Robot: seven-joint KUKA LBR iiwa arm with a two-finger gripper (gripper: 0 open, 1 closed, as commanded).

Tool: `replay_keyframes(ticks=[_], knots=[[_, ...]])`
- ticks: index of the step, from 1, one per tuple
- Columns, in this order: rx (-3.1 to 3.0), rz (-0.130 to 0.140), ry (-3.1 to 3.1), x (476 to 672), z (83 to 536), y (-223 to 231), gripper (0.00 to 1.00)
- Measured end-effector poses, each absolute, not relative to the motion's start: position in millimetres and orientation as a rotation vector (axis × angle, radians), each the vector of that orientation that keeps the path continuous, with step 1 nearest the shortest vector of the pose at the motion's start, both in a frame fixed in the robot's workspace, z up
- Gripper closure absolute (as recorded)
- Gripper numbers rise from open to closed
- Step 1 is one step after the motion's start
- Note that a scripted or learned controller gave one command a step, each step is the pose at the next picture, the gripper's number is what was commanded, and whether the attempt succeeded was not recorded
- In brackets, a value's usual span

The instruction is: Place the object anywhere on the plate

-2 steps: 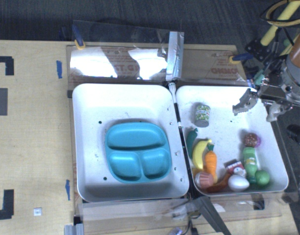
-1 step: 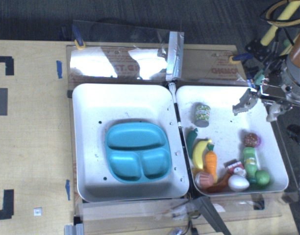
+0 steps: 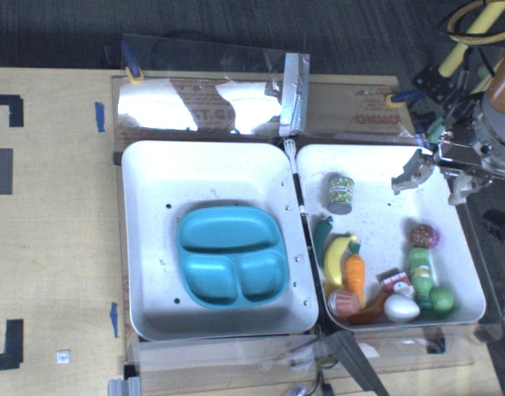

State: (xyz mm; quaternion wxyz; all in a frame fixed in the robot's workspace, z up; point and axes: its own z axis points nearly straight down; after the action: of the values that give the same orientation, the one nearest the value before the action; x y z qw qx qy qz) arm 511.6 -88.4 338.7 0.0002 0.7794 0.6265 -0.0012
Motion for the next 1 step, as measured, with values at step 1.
replay_keyframes(ticks=[1], knots=[[2.448,-0.004,1.968,511.6,338.7,-88.4,0.00]])
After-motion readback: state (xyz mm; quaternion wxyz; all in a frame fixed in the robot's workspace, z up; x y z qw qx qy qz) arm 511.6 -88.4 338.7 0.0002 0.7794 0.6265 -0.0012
